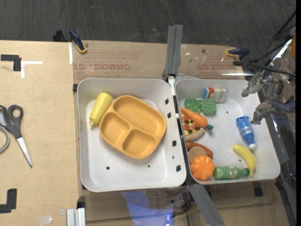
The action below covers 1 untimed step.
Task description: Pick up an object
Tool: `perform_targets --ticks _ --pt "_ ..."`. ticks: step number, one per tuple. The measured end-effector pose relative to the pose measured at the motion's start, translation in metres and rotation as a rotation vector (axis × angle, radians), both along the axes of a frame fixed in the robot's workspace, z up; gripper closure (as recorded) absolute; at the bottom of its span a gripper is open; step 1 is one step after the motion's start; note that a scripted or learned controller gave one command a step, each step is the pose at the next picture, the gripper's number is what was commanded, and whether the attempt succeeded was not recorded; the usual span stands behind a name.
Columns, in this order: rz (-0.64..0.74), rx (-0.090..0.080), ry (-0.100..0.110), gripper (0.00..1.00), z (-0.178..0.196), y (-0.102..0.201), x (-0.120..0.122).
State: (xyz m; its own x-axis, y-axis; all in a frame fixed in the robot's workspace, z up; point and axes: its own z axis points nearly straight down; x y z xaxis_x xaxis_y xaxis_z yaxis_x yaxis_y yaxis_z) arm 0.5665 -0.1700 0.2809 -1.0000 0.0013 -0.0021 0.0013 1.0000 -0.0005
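The right bin (225, 119) holds several toys. A blue bottle (245, 131) lies near its right wall, with a banana (247, 158) and a green bottle (231, 173) below it. An orange pumpkin (202, 167), a carrot (194, 117), a pizza slice (192, 131), a green leafy piece (201, 106) and a small carton (215, 94) fill the left half. My gripper (254, 101) hangs over the bin's upper right corner, above the blue bottle. It is open, with nothing between its fingers.
In the left bin (94, 164) sit an orange divided plate (133, 125) and a yellow bottle (100, 108). Scissors (16, 131) lie on the wooden bench at far left. Blue clamps (77, 40) hold the sheet behind the bins.
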Motion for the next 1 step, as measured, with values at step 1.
perform_targets --ticks 1 --pt "0.055 -0.001 -0.002 0.0 -0.1881 -0.0346 0.0143"
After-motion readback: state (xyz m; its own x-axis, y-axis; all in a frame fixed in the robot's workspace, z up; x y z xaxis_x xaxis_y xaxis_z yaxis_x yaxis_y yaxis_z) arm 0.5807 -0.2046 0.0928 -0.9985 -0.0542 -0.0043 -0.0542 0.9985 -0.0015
